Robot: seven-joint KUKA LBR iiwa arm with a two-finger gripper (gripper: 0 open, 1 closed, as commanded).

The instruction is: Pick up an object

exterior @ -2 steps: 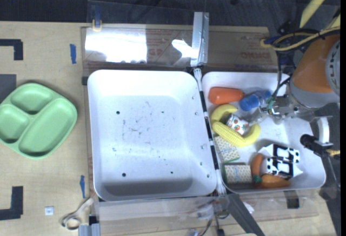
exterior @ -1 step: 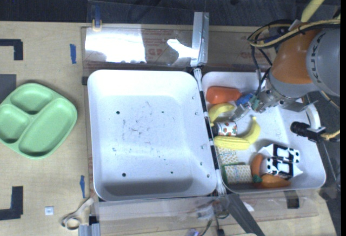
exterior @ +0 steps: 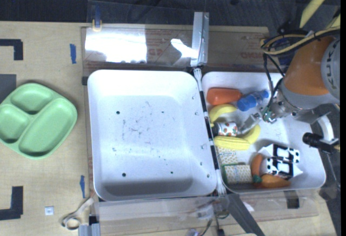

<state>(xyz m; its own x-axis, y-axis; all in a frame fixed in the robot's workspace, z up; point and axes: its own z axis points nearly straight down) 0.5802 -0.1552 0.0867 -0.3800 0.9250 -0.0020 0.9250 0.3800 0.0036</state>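
Grey arm with orange band reaches in from the right over the right bin (exterior: 308, 178). Gripper (exterior: 254, 120) sits low among the objects, just above the banana (exterior: 223, 112) and beside the blue bottle (exterior: 251, 101); finger state cannot be determined. Left bin (exterior: 146, 89) adjoins.

1. The pale wooden worktop (exterior: 43, 40) carries two shallow white bins side by side, the left bin (exterior: 146, 132) and the right bin (exterior: 311, 173).
2. A green divided plate (exterior: 35, 120) lies at its left edge.
3. Blue tape strips (exterior: 72, 53) and black markings (exterior: 13, 48) sit on the wood.
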